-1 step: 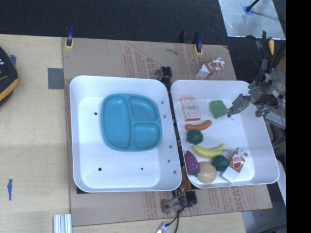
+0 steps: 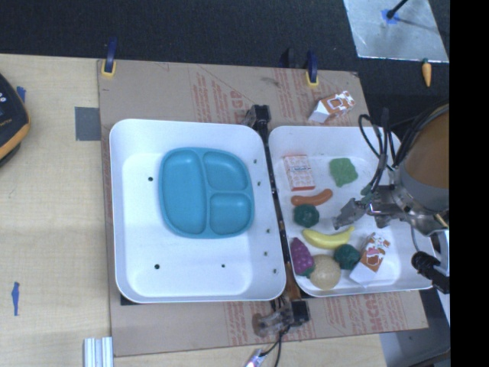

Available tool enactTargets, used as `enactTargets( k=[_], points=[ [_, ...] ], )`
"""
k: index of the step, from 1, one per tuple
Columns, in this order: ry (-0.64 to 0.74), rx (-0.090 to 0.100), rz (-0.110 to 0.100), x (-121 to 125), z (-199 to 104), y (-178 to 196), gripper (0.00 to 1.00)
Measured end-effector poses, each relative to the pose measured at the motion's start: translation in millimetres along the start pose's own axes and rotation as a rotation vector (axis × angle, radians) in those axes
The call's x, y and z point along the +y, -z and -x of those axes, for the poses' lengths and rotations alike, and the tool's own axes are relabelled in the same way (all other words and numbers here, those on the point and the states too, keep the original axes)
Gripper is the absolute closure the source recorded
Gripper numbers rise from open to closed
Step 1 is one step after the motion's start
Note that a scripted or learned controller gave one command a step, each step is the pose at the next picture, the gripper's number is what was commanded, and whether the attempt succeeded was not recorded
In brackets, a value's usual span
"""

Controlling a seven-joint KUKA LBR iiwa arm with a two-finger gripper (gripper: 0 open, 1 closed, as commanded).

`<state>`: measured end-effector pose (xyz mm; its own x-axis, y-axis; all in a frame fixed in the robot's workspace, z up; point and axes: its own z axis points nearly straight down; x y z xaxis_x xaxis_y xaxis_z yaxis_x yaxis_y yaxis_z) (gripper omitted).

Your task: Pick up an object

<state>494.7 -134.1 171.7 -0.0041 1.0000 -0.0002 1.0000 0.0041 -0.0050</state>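
Note:
The right bin (image 2: 284, 140) holds several toy foods: a red-and-white packet (image 2: 298, 172), a green leafy piece (image 2: 344, 171), an orange sausage (image 2: 312, 198), a dark green broccoli (image 2: 306, 215), a yellow banana (image 2: 327, 238), a purple grape bunch (image 2: 302, 256), a beige ball (image 2: 324, 272), a second dark green piece (image 2: 347, 256) and a small carton (image 2: 374, 252). My gripper (image 2: 348, 215) hangs over the right bin's middle, just above the banana, fingers slightly spread with nothing between them.
The left bin (image 2: 126, 228) contains a blue sectioned plate (image 2: 206, 191). A small carton (image 2: 332, 106) lies on the cardboard beyond the right bin. Cables and the arm's wrist (image 2: 424, 167) crowd the right bin's right side.

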Motion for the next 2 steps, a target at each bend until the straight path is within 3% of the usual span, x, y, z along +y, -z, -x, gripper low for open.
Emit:
enactTargets(
  k=[1,2],
  points=[
    [0.001,0.0,0.002,-13.1,-33.7,-80.6,0.0],
    [-0.001,0.0,0.003,37.6,-12.5,-79.6,0.0]
  ],
)
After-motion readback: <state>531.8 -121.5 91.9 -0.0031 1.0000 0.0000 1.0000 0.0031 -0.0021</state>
